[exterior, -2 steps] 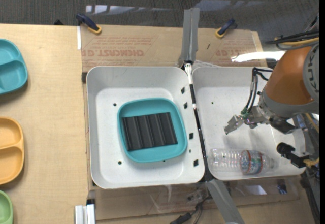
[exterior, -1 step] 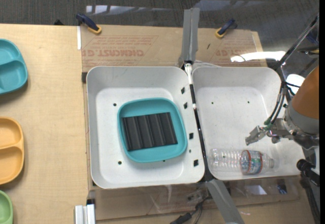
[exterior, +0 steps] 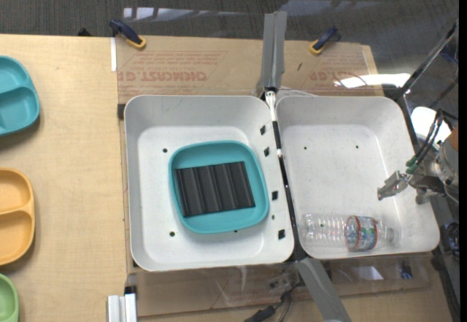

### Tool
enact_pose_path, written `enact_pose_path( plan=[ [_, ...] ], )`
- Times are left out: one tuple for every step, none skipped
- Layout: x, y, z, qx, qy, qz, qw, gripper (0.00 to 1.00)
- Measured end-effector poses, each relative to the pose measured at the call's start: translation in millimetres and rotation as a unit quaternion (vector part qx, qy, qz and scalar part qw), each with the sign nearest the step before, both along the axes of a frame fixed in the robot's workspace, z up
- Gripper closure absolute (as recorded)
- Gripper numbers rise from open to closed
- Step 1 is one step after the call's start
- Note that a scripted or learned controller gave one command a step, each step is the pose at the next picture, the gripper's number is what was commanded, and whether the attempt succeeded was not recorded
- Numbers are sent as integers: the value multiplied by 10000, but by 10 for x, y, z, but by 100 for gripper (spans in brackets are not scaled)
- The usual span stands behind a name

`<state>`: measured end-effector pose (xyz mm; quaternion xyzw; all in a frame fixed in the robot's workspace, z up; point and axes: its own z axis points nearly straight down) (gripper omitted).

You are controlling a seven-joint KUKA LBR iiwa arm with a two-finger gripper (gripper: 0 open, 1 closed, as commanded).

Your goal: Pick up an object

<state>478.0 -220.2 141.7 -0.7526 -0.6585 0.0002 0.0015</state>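
Observation:
A clear plastic bottle (exterior: 349, 231) with a colourful label lies on its side along the front wall of the right bin (exterior: 343, 123). In the left bin (exterior: 146, 167) rests a teal tray (exterior: 217, 186) with a dark ridged insert. My gripper (exterior: 406, 190) hangs over the right bin's right edge, above and to the right of the bottle and apart from it. It stands open, and I see nothing between its fingers (exterior: 390, 187).
Teal (exterior: 14, 98), orange (exterior: 13, 215) and green (exterior: 6, 299) plates lie on the wooden table at far left. Brown cardboard (exterior: 190, 69), held by clamps, lies behind the bins. A grey divider strip (exterior: 273, 50) runs between the bins.

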Motion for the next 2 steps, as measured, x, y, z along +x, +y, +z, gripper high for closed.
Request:
enact_pose_path(
  plan=[
    [-13,1189,-515,-7,13,-119,9999,0],
    [-9,364,-272,-16,-1,-442,9990,0]
  ],
)
